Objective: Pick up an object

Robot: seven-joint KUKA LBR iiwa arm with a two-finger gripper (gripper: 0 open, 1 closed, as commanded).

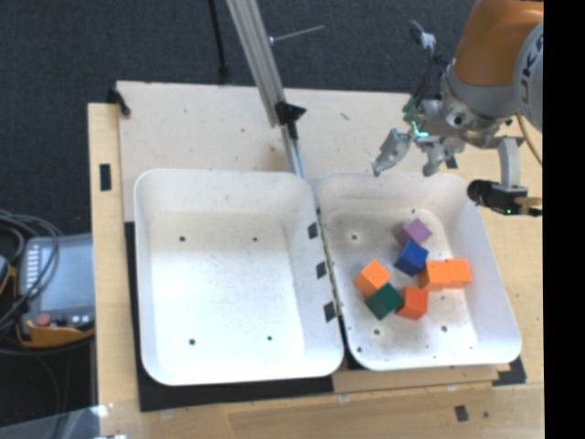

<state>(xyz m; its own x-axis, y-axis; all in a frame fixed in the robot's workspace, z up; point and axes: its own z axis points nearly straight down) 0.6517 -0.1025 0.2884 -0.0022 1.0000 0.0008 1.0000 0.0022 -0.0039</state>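
Where the arm (pixel 494 44) reached in from the right, its tool (pixel 413 156) hung over the far rim of the right bin (pixel 494 337), with two grey fingers spread wide and nothing between them. One finger (pixel 388 154) pointed down-left toward the tabletop (pixel 201 126); the other sat just right of it above the bin's back edge. The left bin (pixel 228 273) lay beside it, their inner walls touching along a seam marked by small dark clips. Both were shallow, white, round-cornered and speckled with grime, the right one darker across its floor.

The blocks sat clustered in the middle of the right bin, well apart from its walls on every side, with open floor toward the near rim and the left wall. They lay nearer the camera than the tool and apart from it. A purple block (pixel 416 230) lay closest to the tool, touching a blue block (pixel 411 257) just below it. An orange block (pixel 449 273) stood to the right, an orange cube (pixel 372 276) to the left, a green block (pixel 385 300) and a red block (pixel 413 303) nearest the camera, touching each other. All looked matte and hard-edged.

A slanted metal rail (pixel 260 62) crossed the tabletop behind the bins.
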